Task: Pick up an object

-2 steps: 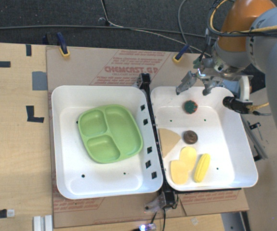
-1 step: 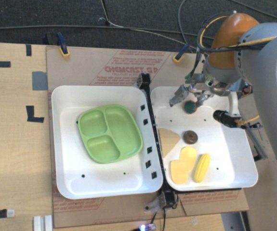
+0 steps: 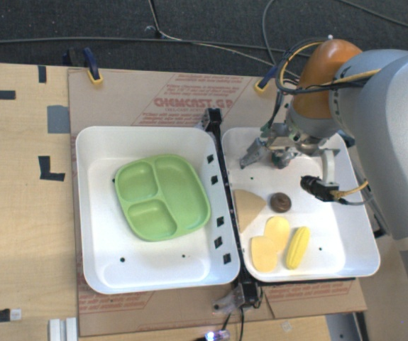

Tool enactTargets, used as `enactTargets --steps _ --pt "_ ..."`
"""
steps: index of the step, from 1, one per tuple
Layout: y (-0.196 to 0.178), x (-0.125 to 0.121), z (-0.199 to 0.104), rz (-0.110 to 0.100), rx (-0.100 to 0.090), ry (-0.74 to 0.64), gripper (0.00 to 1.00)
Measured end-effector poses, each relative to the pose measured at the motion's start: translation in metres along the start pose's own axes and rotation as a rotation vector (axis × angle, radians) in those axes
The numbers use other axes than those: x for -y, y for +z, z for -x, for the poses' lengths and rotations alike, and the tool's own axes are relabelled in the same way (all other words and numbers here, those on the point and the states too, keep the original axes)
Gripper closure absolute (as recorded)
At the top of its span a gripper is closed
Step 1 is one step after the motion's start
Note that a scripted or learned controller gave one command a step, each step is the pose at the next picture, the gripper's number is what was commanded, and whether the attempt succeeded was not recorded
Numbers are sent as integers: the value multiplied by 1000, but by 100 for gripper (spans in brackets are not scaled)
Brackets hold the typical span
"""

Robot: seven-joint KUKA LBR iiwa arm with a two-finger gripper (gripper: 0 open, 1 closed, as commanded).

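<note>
Claw [image 3: 271, 155] spread, nothing in it. Corn cob [image 3: 297, 247] at 5 o'clock: light, stiff plastic, prob slick; grip across mid-body.

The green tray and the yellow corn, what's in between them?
In the camera view, the black divider between the bins and a tan wedge lie between the green tray and the corn.

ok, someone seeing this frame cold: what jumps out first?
Probably the green divided tray lying alone in the left bin. Next, the grey arm with its orange band coming in from the right, its gripper hanging over the back of the right bin. Then the cluster at that bin's front: a yellow corn cob, a pale yellow piece, a tan wedge and a small brown round thing.
</note>
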State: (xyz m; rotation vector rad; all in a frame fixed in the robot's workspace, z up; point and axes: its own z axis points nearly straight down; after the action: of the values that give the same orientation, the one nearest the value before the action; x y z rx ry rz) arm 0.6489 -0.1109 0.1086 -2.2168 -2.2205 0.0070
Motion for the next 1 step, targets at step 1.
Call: enactTargets --steps 1 --pt "-13 -1 0 4 0 -1 100"
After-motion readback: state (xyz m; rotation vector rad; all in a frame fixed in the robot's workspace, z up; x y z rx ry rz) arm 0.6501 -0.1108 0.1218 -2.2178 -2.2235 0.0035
